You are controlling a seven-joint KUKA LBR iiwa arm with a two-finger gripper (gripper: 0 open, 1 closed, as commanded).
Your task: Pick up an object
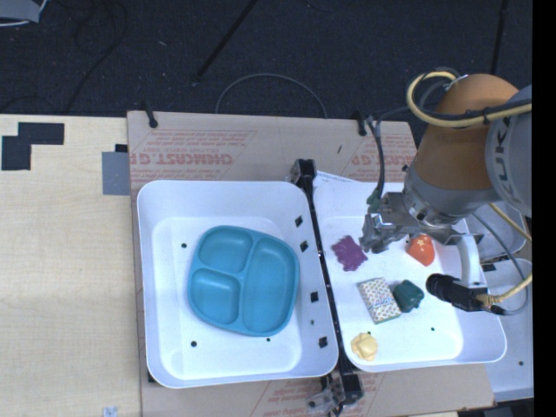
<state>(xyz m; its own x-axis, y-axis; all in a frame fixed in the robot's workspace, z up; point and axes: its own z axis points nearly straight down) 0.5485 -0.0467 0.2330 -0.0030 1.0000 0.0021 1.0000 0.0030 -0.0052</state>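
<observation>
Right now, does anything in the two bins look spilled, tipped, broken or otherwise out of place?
Nothing stands out. The blue divided plate lies flat in the left bin. In the right bin, the purple piece, patterned packet, dark green item, orange item and yellow item lie apart and intact.

2 shallow white bins side by side on a brown cardboard sheet (261, 150) printed with reversed red lettering. Left bin (165, 207) holds a blue divided plate (243, 279), 3 compartments, lying flat near centre. A black divider strip (314, 259) runs between the bins. Pale wood bench (61, 276) to the left, with black shapes (30, 142) and a grey square (114, 171). Dark carpet (217, 33) beyond, with cables.
</observation>
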